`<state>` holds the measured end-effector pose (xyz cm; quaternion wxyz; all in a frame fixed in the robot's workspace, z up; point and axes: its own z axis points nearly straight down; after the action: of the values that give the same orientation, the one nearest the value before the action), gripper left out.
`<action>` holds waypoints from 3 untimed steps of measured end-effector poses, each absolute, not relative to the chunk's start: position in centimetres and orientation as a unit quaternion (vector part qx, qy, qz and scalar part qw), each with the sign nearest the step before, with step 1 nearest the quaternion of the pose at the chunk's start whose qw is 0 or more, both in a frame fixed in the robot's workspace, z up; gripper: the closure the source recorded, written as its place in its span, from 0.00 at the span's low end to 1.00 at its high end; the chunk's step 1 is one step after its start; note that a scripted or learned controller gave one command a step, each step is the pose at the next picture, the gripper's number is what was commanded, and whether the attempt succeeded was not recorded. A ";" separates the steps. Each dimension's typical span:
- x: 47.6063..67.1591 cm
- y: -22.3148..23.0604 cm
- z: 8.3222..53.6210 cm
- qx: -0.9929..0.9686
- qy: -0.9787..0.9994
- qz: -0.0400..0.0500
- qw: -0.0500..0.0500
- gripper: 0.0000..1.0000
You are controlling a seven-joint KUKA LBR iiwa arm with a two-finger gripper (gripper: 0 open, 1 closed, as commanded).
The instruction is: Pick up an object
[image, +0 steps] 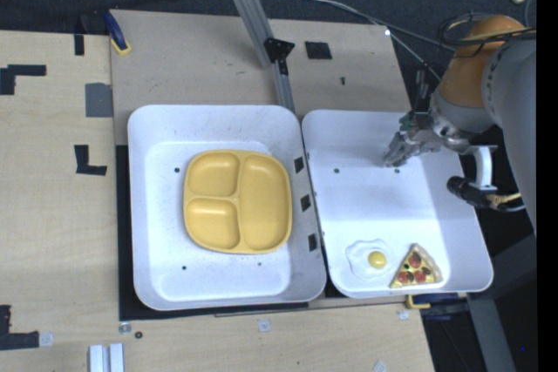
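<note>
A toy fried egg (pixel 369 259) and a toy pizza slice (pixel 417 267) lie side by side at the near edge of the right bin (pixel 366 187). A yellow divided plate (pixel 237 200) sits in the middle of the left bin (pixel 166 152). My gripper (pixel 398 152) hangs over the far right part of the right bin, pointing down-left, well apart from the egg and the pizza slice. Nothing shows between its fingers.
A slanted metal pole (pixel 253 9) runs down from the top to the gap between the bins. Cables cross the dark floor behind the bench. Black tape marks dot the wooden bench top at left.
</note>
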<state>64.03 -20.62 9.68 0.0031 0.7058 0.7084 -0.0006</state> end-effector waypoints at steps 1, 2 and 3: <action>63.4 -21.2 15.4 0.707 0.708 0.001 0.002 1.00; 63.5 -21.0 19.7 0.706 0.708 0.001 0.001 1.00; 64.7 -21.1 25.3 0.706 0.708 0.001 0.002 1.00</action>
<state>64.66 -21.05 25.28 0.0025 0.7063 0.7079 0.0013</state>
